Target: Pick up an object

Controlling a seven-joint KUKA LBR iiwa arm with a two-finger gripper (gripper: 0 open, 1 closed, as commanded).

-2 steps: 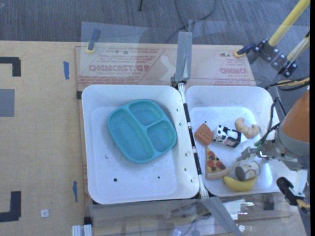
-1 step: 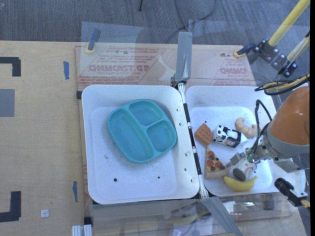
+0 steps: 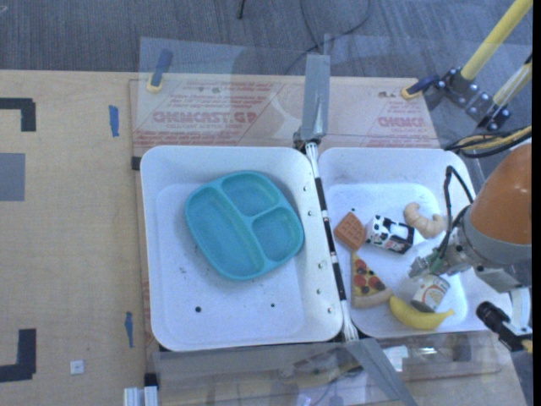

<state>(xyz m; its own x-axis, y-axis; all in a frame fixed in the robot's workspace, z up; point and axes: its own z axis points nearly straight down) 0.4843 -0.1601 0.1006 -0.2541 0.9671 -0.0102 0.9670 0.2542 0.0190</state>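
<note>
I am lowering my gripper [image 3: 429,266] over the can [image 3: 429,293].
Can't tell my gripper's opening; crowding against the banana [image 3: 418,315] is risking a slip.

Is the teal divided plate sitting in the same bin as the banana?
No, the teal divided plastic plate lies in the left white bin, while the yellow toy banana lies in the right white bin.

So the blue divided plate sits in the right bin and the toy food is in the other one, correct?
Not quite. The camera view shows the blue divided plate in the left bin. The toy food, such as the banana and pizza slice, is in the other one, the right bin.
</note>
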